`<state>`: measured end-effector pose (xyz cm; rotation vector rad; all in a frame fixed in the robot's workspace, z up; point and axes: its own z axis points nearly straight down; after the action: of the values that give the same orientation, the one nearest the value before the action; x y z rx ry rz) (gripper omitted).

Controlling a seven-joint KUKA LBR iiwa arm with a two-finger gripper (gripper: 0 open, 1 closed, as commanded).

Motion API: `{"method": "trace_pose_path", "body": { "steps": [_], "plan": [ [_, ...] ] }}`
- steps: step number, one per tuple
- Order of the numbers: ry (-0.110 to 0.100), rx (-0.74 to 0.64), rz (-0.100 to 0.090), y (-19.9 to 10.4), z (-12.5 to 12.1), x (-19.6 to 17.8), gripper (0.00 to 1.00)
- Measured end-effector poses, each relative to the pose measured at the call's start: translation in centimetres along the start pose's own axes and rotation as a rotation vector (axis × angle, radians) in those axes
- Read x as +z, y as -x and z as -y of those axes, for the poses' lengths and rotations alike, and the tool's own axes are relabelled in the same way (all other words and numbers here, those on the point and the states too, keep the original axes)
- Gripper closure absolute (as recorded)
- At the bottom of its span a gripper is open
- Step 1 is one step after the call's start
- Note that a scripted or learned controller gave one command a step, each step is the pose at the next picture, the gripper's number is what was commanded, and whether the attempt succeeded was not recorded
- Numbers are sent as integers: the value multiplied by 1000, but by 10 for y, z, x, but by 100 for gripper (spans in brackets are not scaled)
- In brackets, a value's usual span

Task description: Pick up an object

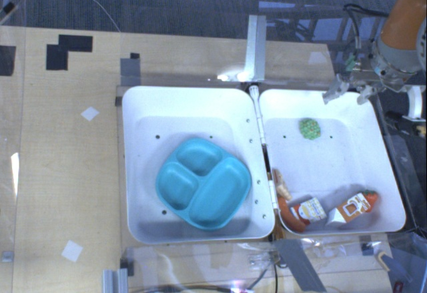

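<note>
Blue divided plate (203, 183) fills left bin (137, 151); open, empty gripper (349, 91) hovers above right bin (380, 151).

Single fixed camera above the tabletop (67, 171), looking down at a slant, both white bins (133, 151) fully framed at moderate range, arm (403, 25) entering from frame right

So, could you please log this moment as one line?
pincer open, over right bin's far edge | holds nothing | green ball nearest
</note>
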<state>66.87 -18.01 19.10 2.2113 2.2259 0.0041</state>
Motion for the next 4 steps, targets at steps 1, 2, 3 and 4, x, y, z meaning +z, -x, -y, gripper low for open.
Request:
{"method": "trace_pose_path", "body": {
  "steps": [1, 2, 3, 4],
  "plan": [
    [-1, 168, -1, -44, 39, 69, 0],
    [1, 55, 0, -48, 21, 104, 0],
    [4, 12, 1, -10, 46, -13, 0],
    [-1, 107, -1, -31, 29, 57, 0]
  ]
}}
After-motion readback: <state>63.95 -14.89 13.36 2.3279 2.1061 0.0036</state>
